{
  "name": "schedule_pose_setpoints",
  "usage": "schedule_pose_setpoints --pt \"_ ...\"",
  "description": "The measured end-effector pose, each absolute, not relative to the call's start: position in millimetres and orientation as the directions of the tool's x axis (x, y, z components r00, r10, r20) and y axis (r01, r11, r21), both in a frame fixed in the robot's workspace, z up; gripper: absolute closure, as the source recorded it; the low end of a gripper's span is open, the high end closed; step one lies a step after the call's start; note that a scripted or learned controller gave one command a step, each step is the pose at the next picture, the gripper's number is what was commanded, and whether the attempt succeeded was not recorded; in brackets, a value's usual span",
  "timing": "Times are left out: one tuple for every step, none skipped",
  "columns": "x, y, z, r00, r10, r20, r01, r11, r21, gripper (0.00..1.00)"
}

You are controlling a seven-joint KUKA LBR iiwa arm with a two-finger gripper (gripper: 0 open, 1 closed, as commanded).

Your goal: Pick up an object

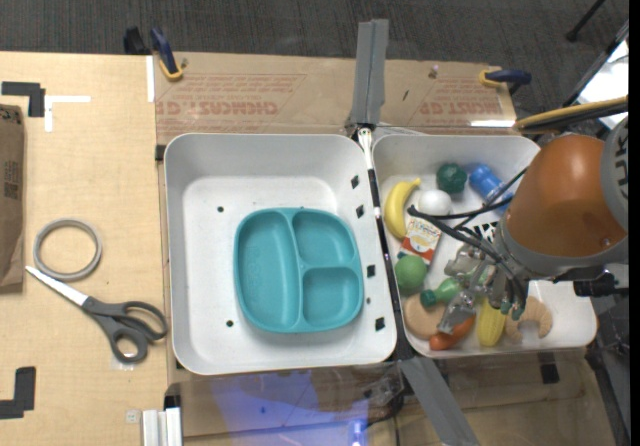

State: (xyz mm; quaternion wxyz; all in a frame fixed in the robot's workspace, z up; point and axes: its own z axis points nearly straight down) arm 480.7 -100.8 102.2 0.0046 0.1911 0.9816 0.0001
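Nearest the camera, at the near edge of the right-hand bin (575, 334), lies a crowd of toy food with the robot's gripper (462, 306) lowered into it. Its metal fingers are tangled among the pieces, and it is not possible to tell how far apart they stand or whether anything sits between them. Right beside the gripper are a yellow corn cob (491, 323), an orange-red piece (450, 333) at the near wall, and a tan, curved pastry shape (536, 318) just to the right. A round tan piece (421, 314) touches the near left corner of this bin, with a green round fruit (409, 272) just beyond it. Farther back are a small printed carton (423, 235), a banana (399, 204), a white egg-like ball (434, 202), a dark green piece (452, 177) and a blue piece (485, 180) near the far wall. Above the gripper, the arm's orange band (565, 199) covers the right side of this bin, with black cables running down from it.

To the left, the second white bin (190, 234) holds a teal divided plate (298, 268) with three compartments, lying flat in the middle. Well apart on the wooden bench to the left lie grey-handled scissors (105, 314) and a roll of tape (67, 248). Brown cardboard (250, 99) lies beyond both bins.
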Motion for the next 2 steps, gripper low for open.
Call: schedule_pose_setpoints --pt "482.3 -101 111 -0.928 0.374 -0.012 0.374 0.928 0.003 1.0" --pt "479.3 -109 256 -0.891 0.453 -0.004 0.453 0.891 0.001 1.0"
